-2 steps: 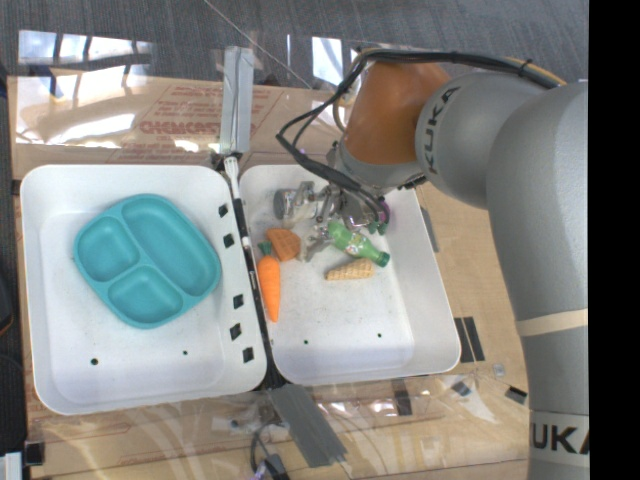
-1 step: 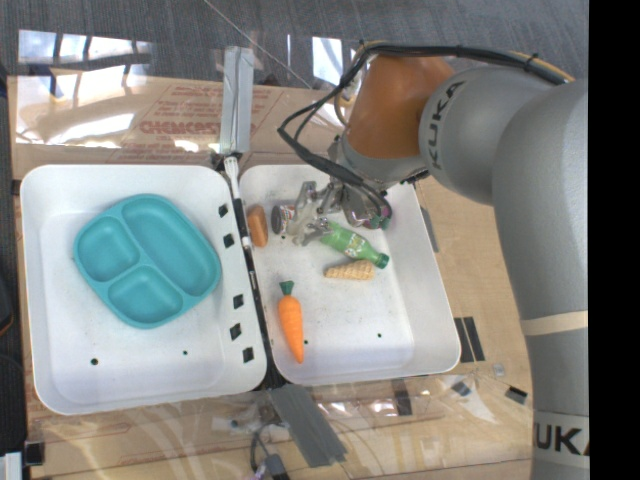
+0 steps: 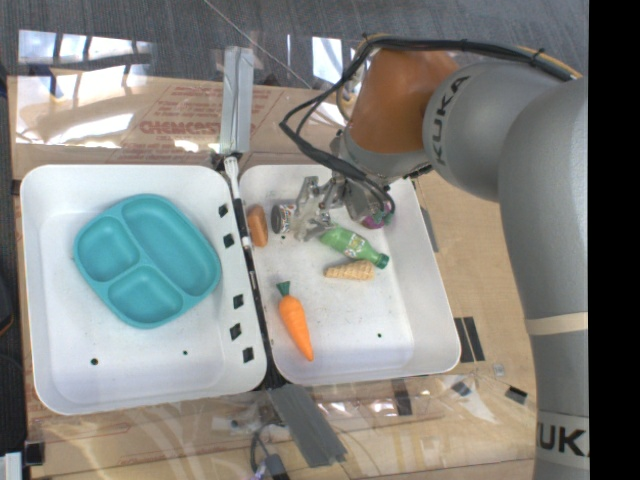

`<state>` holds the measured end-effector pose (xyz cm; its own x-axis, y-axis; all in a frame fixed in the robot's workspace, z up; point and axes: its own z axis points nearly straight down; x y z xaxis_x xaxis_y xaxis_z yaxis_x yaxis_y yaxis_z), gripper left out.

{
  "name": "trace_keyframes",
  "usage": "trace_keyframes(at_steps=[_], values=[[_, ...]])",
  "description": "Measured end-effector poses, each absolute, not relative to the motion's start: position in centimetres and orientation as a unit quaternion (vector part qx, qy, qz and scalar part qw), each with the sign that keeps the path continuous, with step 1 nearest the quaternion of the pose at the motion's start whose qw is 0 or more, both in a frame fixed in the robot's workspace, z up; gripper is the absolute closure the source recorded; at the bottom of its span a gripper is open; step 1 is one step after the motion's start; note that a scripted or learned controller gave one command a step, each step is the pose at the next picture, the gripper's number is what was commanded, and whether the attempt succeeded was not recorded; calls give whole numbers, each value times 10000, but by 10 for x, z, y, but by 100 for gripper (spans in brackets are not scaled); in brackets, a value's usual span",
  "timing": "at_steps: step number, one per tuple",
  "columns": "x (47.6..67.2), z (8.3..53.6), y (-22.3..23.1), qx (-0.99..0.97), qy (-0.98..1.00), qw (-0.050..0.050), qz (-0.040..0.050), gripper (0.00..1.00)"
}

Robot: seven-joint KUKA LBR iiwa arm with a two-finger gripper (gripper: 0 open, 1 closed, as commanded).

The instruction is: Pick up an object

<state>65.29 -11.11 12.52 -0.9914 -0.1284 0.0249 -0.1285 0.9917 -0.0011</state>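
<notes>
My gripper [image 3: 300,211] hangs low over the back of the right bin [image 3: 425,313], its metal fingers spread with nothing between them. Just left of it, by the bin's left wall, lies a small orange-brown sausage-like piece [image 3: 258,225]. A green toy bottle [image 3: 353,244] lies right below the gripper, with a tan corn-like piece [image 3: 348,271] under it. A toy carrot [image 3: 295,325] lies nearer the front. A purple object [image 3: 375,218] peeks out beside the wrist.
The left bin [image 3: 60,348] holds a teal divided plate [image 3: 146,258]. A metal divider post [image 3: 236,98] rises at the back between the bins. The arm's grey body and orange band [image 3: 400,93] cover the back right of the right bin.
</notes>
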Motion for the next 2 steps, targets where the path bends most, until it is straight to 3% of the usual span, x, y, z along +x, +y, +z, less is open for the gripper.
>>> trace_keyframes(at_steps=[1,2], values=[[658,201,-141,-1515,-9885,-35,5,100],[601,192,-79,-2668,-9637,8,-2,100]])
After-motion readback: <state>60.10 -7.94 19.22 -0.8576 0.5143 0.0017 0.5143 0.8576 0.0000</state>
